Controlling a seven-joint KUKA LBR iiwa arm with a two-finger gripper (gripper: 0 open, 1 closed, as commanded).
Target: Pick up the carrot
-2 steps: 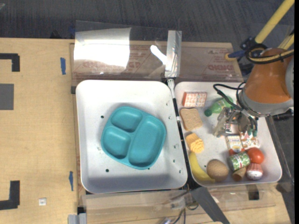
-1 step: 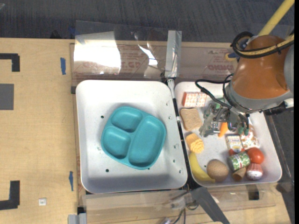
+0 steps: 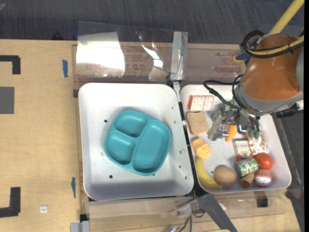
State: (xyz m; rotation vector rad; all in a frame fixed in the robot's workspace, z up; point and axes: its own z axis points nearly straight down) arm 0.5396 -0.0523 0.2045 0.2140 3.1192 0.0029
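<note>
While the grey arm with its glossy orange band [image 3: 270, 64] fills the upper right of the frame, you can see its metal two-finger gripper [image 3: 227, 127] hanging low over the right-hand shallow white plastic bin [image 3: 282, 153], in the upper middle of that bin. Just at the gripper's right side sits the small orange carrot [image 3: 233, 131], a short smooth stub partly hidden by the finger hardware; you cannot tell from this angle whether the jaws are spread or closed, nor whether the carrot lies between them or merely beside them. Around it the bin is crowded: a flat rectangular box with a red and white label [image 3: 201, 102] at the bin's top left, a tan slice of bread [image 3: 197, 123] just below it, a lumpy yellow-orange piece [image 3: 203, 150] under that, a curved yellow banana [image 3: 205, 174] along the lower left wall, and a smooth brown egg-shaped potato [image 3: 225, 175] touching the banana's end. Toward the lower right you will find a green-labelled can [image 3: 247, 167] lying tilted, a round red tomato [image 3: 264, 161] beside it, and a small carton [image 3: 241, 148] above them. In the left-hand white bin [image 3: 96, 178], mid-frame, rests a teal moulded plate with three rounded compartments [image 3: 138, 142], turned at a slant. Both bins sit on a pale wooden bench [image 3: 38, 144].
</note>
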